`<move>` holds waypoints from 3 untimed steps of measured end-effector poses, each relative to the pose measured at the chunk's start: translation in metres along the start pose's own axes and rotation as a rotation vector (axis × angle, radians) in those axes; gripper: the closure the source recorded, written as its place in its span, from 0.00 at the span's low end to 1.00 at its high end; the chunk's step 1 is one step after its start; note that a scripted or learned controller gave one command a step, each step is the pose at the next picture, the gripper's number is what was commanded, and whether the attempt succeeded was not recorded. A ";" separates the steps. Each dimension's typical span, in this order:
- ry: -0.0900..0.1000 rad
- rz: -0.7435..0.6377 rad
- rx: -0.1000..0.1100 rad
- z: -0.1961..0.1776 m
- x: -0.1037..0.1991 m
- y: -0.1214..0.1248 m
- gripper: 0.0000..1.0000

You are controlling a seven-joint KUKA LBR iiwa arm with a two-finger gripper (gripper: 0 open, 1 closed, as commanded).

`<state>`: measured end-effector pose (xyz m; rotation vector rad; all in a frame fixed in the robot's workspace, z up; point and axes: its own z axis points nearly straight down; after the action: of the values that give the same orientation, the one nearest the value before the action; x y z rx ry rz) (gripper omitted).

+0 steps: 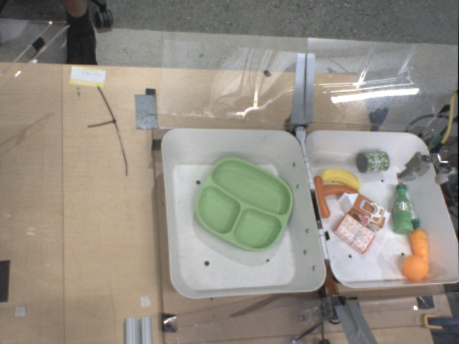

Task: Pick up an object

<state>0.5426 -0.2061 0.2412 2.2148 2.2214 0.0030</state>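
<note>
Claw [422,165]: I see it at the right bin's [337,274] far right rim; spread or pressed together, I cannot tell.
Near: orange fruit [416,255]; two small cartons [361,223].
Middle: green bottle [402,210]; green divided plate [244,203] in left bin [179,264].
Far: banana [341,178]; green can [373,161].

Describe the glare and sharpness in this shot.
Camera view: a bright white streak of glare lies on the clear panel behind the right bin; softer reflections smear the panel behind the left bin. Lighting is flat, with a faint shadow under the green divided plate. The small carton is too soft for print to read.
</note>
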 end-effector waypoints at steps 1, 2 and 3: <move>-0.004 -0.009 -0.013 0.120 0.005 0.008 0.00; -0.020 -0.229 -0.040 0.132 0.037 -0.010 0.00; 0.011 -0.376 0.032 0.147 0.026 0.083 0.00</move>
<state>0.6262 -0.1806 0.0943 1.7778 2.6209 -0.0222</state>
